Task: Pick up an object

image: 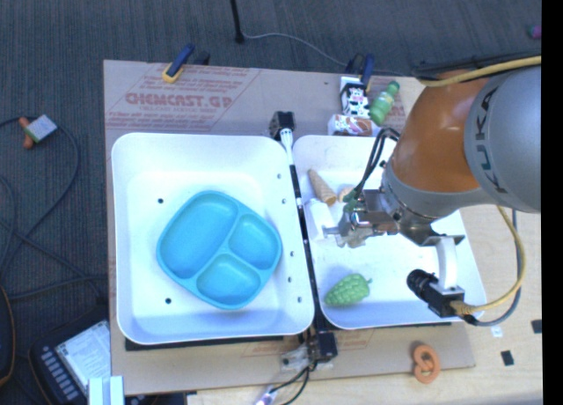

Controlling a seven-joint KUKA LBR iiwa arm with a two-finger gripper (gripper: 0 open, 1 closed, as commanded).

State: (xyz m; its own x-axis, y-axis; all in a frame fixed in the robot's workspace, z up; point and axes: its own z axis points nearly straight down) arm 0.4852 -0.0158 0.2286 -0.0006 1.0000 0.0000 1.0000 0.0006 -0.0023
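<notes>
the arm (466, 143) comes in from the right and covers much of the right bin (400, 311), hiding that bin's upper right part. its gripper (352, 223) sits low over the middle of this bin; whether it is spread, pressed together or pinching anything, i cannot tell.

just up and left of the gripper a tan cone (323, 187) lies on the bin floor, near the left wall and close to the gripper; whether they touch is unclear. below the gripper, apart from it, a green bumpy fruit (348, 290) lies near the bin's front left corner. a black fitting (431, 289) with a yellow cable (497, 302) sits at the bin's front right.

the left bin (141, 174) holds a blue divided plate (220, 249), lying flat at a tilt in the middle.

behind the right bin, on the board (176, 99), stand a small carton (354, 104) and a green bottle (383, 104). a blue clamp (179, 62) grips the board's far edge. an orange ring (426, 362) lies on the board in front of the right bin.
</notes>
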